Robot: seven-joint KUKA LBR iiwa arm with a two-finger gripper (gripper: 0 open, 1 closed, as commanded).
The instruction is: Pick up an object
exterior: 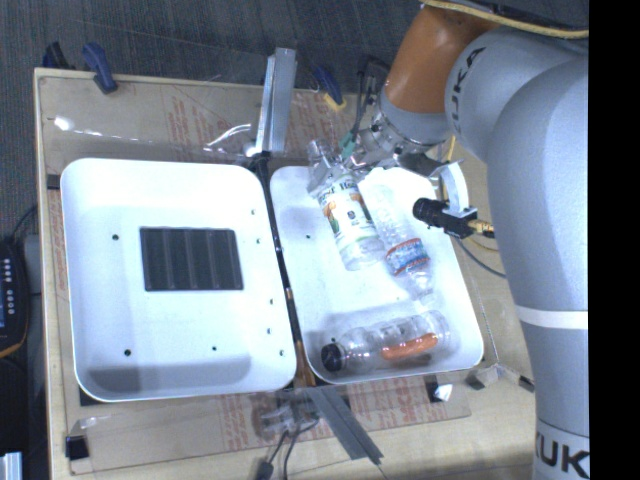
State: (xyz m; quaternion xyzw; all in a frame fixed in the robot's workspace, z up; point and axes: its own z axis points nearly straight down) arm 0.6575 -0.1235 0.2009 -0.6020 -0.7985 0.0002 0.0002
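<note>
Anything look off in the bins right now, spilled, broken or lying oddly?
Nothing looks spilled or broken. In the right bin, three clear plastic bottles all lie on their sides: a green-labelled bottle and a blue-labelled bottle side by side near the gripper, and a black-capped bottle along the near wall.

the pale wooden counter (160,108) with faint red print bears two shallow white plastic bins, touching along a dark seam. the left bin (100,268) has a dark ribbed rectangular panel (191,259) in its floor. the right bin (310,298) sits just beside it. blue clamps (98,66) grip the counter's far edge, and a clear plastic sheet (150,133) lies behind the bins.
</note>
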